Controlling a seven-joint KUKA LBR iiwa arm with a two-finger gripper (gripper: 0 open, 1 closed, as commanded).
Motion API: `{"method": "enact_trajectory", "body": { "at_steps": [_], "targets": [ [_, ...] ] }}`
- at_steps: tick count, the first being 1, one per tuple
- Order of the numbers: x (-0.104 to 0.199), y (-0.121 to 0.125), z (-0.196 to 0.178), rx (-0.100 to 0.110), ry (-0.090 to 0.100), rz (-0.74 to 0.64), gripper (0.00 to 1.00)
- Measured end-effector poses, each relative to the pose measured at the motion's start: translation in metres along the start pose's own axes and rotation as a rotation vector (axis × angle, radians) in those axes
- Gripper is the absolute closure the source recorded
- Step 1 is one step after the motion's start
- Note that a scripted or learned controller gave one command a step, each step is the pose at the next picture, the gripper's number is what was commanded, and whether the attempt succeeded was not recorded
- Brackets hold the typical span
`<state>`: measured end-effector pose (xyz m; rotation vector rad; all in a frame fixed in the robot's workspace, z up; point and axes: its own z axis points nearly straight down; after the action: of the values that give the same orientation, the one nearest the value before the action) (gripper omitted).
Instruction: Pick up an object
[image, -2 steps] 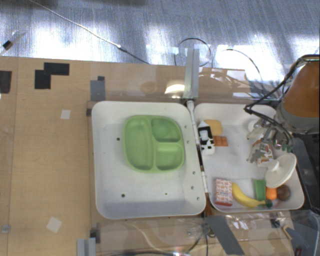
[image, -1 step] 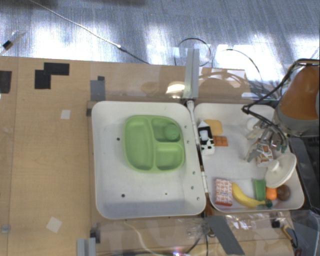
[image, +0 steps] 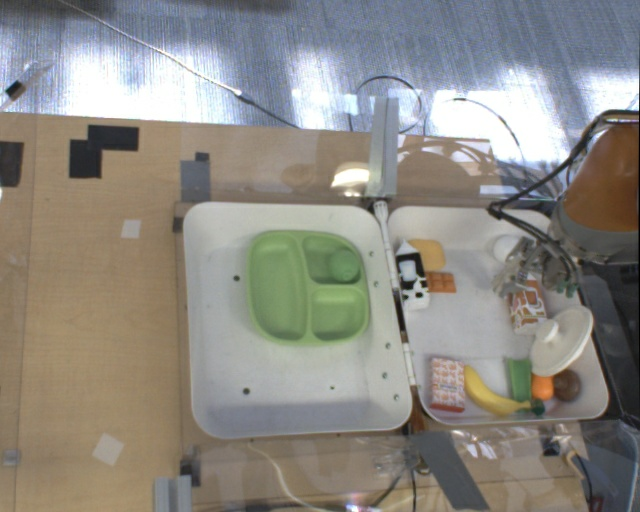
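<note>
Camera view: my pincer (image: 538, 268) hangs over the right bin's (image: 470, 310) far-right corner; spread or pressed together, I cannot tell. Glossy curved banana (image: 490, 393) lies along its near edge.

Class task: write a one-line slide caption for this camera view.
Grey arm's gripper hovers over the right white bin of toys; green divided plate sits in the left.

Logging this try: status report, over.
Gripper low in right bin, fingers unclear. Red-white carton just beneath it, grasp unconfirmed. White disc close alongside, banana farther off.
</note>
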<state>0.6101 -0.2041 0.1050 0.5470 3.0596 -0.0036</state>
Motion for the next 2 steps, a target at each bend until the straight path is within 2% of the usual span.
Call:
{"method": "enact_trajectory", "body": {
  "at_steps": [1, 2],
  "targets": [
    [0.016, 0.088, -0.1, -0.003, 0.015, 0.141, 1.0],
    [0.029, 0.008, -0.021, 0.001, 0.029, -0.191, 1.0]
  ]
}}
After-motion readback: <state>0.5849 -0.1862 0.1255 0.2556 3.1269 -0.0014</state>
